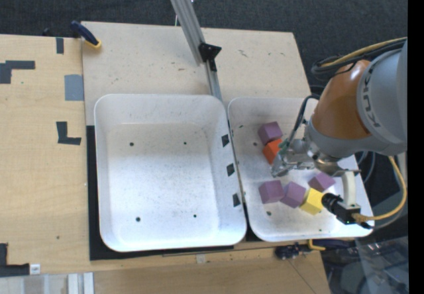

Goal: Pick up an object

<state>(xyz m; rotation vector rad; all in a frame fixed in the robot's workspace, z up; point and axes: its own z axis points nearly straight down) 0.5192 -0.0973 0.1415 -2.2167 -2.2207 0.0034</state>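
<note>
Metal claw (283, 161) over rt bin (252, 210), grip state unclear, by matte orange cube (271, 150) & purple blocks (270, 132).

Arm and gripper, reaching in from the right

One grey arm (387, 97) enters from the right edge, its large rounded link high at the upper right. An orange band (338, 110) wraps it above the wrist. Below the band the wrist narrows to a grey metal gripper (283, 161), which points down and leftward. Finger state cannot be made out from above. Cables run along the arm's lower right side.
</note>
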